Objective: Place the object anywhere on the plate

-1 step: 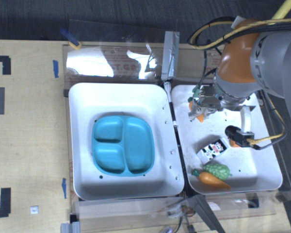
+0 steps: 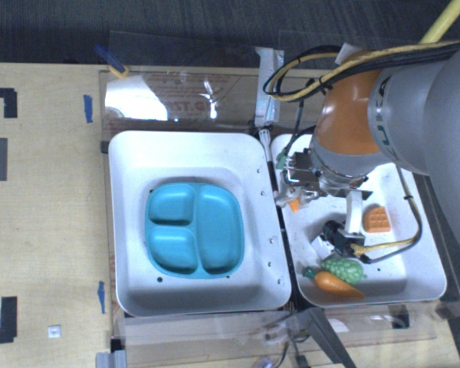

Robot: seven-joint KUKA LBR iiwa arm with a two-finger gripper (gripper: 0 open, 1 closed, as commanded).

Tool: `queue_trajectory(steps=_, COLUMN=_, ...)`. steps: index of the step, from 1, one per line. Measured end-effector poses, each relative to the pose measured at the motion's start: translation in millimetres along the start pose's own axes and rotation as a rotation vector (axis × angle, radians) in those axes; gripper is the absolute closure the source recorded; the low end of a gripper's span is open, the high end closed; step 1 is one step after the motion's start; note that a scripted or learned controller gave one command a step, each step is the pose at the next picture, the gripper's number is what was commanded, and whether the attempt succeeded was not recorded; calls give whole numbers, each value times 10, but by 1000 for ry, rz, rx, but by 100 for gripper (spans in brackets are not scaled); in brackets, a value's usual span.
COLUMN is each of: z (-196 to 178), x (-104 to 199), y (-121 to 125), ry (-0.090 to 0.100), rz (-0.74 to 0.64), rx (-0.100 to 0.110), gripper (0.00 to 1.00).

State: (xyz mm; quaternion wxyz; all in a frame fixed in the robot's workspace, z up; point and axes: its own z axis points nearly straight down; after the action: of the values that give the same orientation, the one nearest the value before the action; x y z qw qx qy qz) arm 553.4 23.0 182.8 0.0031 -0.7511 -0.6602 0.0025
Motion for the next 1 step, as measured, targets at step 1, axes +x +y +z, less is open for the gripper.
queue_trajectory(steps=1, z=3, x=622, y=-364, ry=-1, rz=-94, rx=0, gripper=100)
